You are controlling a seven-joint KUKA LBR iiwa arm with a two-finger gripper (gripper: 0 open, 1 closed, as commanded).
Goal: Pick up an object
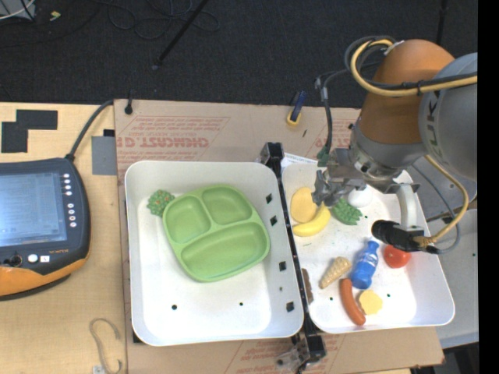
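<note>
Right bin [437, 302], near rim first: orange sausage [352, 301] at 6 o'clock from bin centre, with a small yellow piece [371, 302] just beside it at its 3 o'clock. Cone [336, 271] is at 8 o'clock, tip pointing to the shared rim. Blue bottle [365, 264] is lying about mid-bin, and a red piece [397, 258] sits close at its 3 o'clock.

Gripper [331, 195] is low at the bin's 11 o'clock. Can't tell from here whether it's open or closed, or whether it's holding anything. Nearest candidates are crowded around it: banana [310, 224] at its 7 o'clock, yellow round piece [302, 203] at 9 o'clock by the shared rim, green leafy piece [348, 213] at 4 o'clock.

Open floor is at the bin's 4–5 o'clock corner.

Left bin [156, 302]: green divided plate [217, 232] at centre, green broccoli-like piece [160, 202] touching it at 10 o'clock, bare strip along the near rim.

Farther out: teach pendant [35, 216] off at 9 o'clock, cardboard [195, 135] behind both bins.
</note>
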